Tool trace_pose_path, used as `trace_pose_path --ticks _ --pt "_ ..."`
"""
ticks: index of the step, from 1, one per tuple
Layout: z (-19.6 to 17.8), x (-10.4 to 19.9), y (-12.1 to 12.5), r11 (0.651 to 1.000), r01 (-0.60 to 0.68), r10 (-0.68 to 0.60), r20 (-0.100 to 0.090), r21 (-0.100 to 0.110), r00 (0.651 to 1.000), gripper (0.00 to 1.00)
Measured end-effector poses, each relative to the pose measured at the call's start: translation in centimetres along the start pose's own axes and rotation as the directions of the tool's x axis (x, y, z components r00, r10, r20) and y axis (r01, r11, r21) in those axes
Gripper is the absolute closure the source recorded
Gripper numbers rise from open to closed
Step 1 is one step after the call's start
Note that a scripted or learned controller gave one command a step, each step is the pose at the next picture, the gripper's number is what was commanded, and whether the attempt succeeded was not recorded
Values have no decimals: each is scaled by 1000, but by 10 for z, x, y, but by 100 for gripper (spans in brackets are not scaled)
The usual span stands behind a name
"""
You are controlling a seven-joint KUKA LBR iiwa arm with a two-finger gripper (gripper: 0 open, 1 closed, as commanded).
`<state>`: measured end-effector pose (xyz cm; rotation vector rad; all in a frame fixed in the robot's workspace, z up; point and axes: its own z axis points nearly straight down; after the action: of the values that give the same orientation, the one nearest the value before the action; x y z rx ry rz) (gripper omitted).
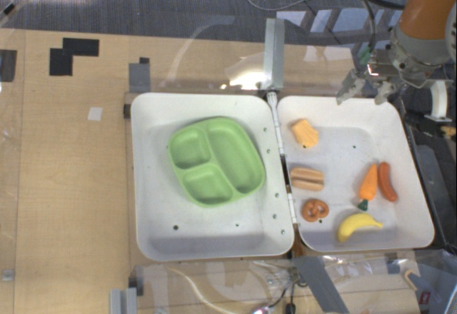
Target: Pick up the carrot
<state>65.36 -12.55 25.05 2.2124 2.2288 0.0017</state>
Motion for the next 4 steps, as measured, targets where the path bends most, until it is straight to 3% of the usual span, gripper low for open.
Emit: trace_pose_path --ticks 1,2,3,4 --pt "90 -22 -66 996 93 -93 0 2 996 0" --pt "85 -68 -93 998 67 -67 0 0 998 0" --pt "156 -78 -99 1000 30 -30 1 -3 1000 0" --pt "147 -77 -97 1000 30 -30 1 -5 1000 100"
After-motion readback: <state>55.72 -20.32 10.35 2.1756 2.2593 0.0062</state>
